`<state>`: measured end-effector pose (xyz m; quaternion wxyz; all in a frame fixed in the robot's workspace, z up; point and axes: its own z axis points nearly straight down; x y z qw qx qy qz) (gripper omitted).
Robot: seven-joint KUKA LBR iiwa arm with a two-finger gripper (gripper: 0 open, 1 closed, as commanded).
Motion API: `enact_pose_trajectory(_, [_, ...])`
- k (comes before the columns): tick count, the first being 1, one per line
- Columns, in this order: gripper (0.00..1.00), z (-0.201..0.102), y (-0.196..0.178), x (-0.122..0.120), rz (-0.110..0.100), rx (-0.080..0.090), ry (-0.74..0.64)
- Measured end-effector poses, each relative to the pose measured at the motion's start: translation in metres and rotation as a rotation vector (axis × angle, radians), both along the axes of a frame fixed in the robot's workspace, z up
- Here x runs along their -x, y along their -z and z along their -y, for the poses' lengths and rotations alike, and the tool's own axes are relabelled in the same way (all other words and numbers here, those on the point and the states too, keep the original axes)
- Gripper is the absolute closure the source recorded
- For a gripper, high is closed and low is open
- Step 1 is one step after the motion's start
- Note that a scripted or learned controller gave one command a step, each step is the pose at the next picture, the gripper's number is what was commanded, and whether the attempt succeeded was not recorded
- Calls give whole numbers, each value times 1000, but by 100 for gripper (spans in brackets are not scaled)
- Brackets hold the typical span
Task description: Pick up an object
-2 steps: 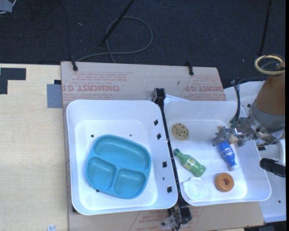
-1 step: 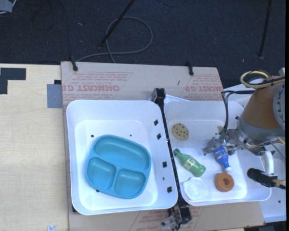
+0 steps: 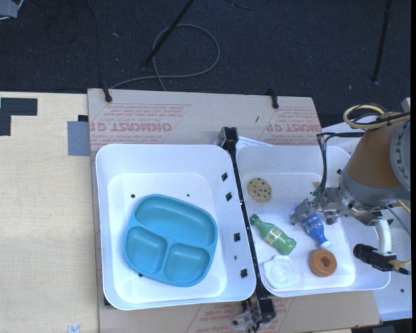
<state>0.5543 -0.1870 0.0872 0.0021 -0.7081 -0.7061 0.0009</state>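
The right bin holds a round tan cookie-like disc, a green bottle lying on its side, a blue and white tube-shaped item, a brown ring like a doughnut and a small white lid. My gripper reaches in from the right and hangs low, directly over the upper end of the blue item. Whether it touches that item is hidden by the wrist. The green bottle lies just left of the gripper.
The left bin holds a blue divided plate. A black divider runs between the two bins. The arm's grey and orange body covers the right bin's right side.
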Motion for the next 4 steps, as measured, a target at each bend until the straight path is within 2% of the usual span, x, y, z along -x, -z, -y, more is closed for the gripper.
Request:
enact_pose_trajectory(1, [100,2,-11,0,1,1,3])
enact_pose_trajectory(2, [100,2,-53,-3,4,1,-3])
enact_pose_trajectory(3, [100,7,-110,-10,5,2,-4])
enact_pose_trajectory(4, [100,11,-172,-6,7,3,-4])
